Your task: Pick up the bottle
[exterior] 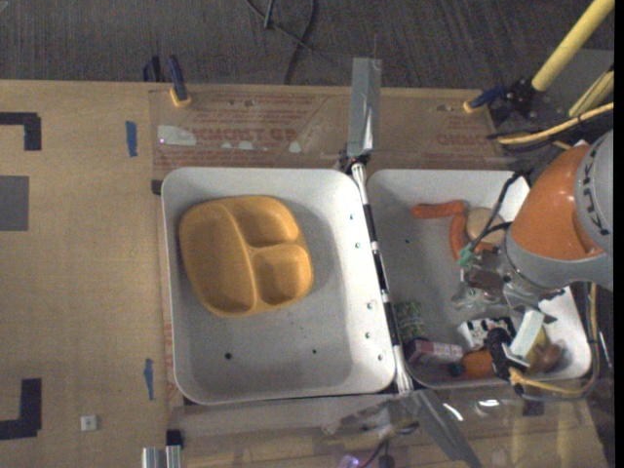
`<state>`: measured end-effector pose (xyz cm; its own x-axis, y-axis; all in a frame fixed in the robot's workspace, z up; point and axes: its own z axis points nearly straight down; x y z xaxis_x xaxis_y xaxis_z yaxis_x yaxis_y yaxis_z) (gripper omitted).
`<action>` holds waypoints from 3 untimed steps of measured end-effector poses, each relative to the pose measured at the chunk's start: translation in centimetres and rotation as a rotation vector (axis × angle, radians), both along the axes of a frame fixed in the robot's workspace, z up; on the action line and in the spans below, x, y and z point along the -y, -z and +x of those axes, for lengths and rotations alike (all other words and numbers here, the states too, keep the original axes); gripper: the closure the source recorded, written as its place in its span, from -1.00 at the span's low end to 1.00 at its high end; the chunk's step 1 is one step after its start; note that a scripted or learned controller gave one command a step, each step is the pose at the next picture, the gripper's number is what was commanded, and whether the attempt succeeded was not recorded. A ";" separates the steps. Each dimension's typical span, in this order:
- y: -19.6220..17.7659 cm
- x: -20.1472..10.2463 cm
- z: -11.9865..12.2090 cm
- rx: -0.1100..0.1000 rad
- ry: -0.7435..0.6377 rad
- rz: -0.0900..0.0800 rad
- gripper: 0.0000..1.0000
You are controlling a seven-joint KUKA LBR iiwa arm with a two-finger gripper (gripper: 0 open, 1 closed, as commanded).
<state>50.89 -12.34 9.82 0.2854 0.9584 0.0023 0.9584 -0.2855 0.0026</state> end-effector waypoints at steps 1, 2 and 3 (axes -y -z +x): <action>1.0 7.3 8.1 0.004 0.112 -0.003 1.00; -5.2 3.4 5.9 -0.004 0.127 -0.002 1.00; -20.2 8.6 7.5 -0.002 0.047 -0.003 1.00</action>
<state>58.36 -20.90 30.04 0.3305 0.9438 -0.0014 0.9438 -0.3305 0.0015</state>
